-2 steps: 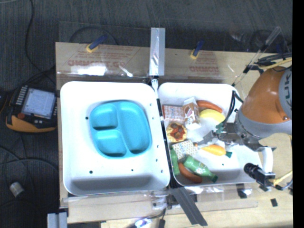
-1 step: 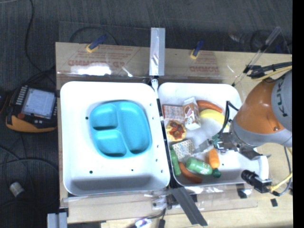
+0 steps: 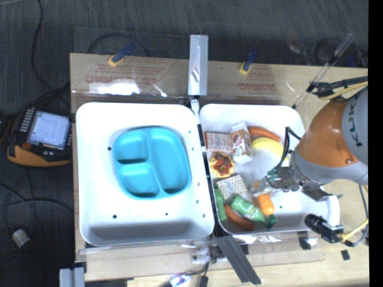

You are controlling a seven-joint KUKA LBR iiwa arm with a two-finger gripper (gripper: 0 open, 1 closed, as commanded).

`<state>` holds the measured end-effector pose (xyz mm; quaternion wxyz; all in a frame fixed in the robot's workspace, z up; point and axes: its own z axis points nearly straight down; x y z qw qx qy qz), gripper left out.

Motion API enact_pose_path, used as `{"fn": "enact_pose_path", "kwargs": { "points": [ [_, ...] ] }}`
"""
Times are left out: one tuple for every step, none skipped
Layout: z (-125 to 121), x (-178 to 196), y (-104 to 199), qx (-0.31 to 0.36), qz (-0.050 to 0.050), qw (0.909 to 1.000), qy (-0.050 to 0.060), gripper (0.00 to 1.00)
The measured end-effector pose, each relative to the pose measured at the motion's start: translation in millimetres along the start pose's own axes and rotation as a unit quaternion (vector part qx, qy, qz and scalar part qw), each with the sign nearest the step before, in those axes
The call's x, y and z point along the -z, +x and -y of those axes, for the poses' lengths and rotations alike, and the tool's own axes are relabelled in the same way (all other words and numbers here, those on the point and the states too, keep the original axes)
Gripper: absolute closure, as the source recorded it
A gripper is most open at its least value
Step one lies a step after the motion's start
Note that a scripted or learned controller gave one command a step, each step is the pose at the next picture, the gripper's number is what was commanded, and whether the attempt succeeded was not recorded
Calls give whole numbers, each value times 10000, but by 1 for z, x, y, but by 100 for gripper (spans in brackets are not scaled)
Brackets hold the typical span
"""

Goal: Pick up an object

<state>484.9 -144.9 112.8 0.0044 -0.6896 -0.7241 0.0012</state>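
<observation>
The arm [image 3: 332, 145] is reaching in from the right over the right bin [image 3: 281, 112], and its gripper [image 3: 276, 178] is hanging low above the clutter there. Whether its grip is open or closed I cannot tell, and nothing is showing held in it. The nearest pickable thing looks to be the small orange piece [image 3: 265, 204], lying just toward the near side of the gripper and a little left; it is smooth, rounded and stubby. Beside it a green packet [image 3: 244, 206] is lying slantwise, glossy and crinkled, its long axis running left-far to right-near. A yellow banana [image 3: 265, 143], curved and smooth, is lying farther back. The left bin [image 3: 96, 220] is holding a blue divided tray [image 3: 149, 160].
</observation>
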Motion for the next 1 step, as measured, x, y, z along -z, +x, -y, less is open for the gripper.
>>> {"fn": "enact_pose_path", "kwargs": {
  "points": [
    [0,128,49,-840,30,9965,-7,100]
  ]
}}
